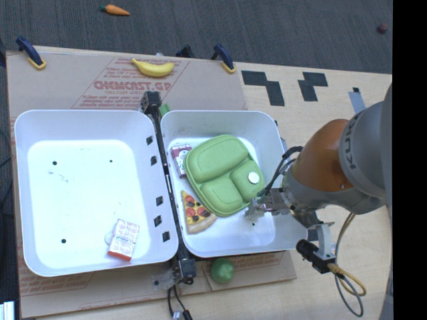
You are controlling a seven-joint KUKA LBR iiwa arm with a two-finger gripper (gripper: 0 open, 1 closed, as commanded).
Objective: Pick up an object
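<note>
A light green lunch-box-shaped container [222,173] with a white knob lies in the right bin [267,122]. A pizza slice toy [194,213] lies at its lower left and a small dark red packet [180,159] at its left. A small red and white box [123,238] lies in the left bin [40,129]. My gripper [257,210] is low in the right bin, at the green container's lower right edge. The wrist with its orange band [320,162] covers the bin's right wall.
A yellow banana [153,66] lies on the cardboard behind the bins. A green ball [222,270] sits in front of the right bin. A carrot [117,9] lies on the dark floor beyond the bench. Blue clamps [31,52] hold the board's back edge.
</note>
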